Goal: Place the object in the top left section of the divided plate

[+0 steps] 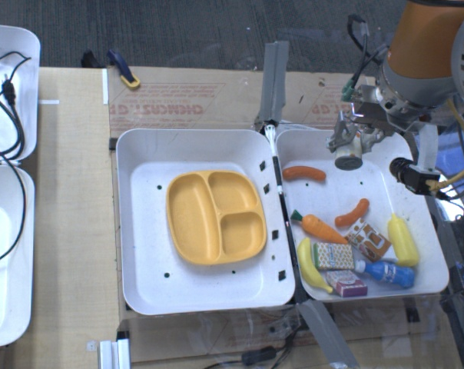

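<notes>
Left bin [140, 206]: yellow divided plate [216, 215]; right bin [428, 229]: toy food [355, 244].

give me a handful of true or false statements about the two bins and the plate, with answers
1. The yellow plate lies in the left bin. True.
2. A carrot lies in one of the plate's sections. False: the carrot lies in the right bin, and all three plate sections hold nothing.
3. The gripper is over the right bin's far end. True.
4. The banana lies against the right bin's left wall. True.
5. The blue bottle stands upright in the left bin. False: the bottle lies on its side in the right bin, by the near wall.
6. Both sausages touch each other. False: one sausage lies apart from the other.
</notes>
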Controlling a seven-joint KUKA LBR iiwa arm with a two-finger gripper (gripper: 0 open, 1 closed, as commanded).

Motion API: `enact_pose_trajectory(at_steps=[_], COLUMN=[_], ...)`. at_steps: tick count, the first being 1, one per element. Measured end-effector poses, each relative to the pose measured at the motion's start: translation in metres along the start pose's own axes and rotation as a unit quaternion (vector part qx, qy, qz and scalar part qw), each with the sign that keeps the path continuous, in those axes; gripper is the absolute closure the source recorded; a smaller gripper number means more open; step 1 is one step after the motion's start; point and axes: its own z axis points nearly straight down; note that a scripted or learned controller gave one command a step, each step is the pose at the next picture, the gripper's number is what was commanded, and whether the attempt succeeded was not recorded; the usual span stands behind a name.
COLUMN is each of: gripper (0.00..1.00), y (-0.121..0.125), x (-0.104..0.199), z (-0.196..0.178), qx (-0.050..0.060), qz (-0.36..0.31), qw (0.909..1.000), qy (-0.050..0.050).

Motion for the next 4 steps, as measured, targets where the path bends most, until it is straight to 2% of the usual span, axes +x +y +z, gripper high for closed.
enact_pose_trajectory(at_steps=[1, 2, 3, 4], gripper=[1.0, 1.0, 0.0, 1.0], y=[-0.004, 0.058, 0.058, 0.058], x=[0.071, 0.107, 0.107, 0.106], z=[0.046, 0.11, 0.109, 0.1], qx=[0.0, -0.001, -0.001, -0.001], qz=[-0.119, -0.14, -0.14, -0.14], qw=[0.9929, 0.9901, 0.9901, 0.9901], qy=[0.0, 0.0, 0.0, 0.0])
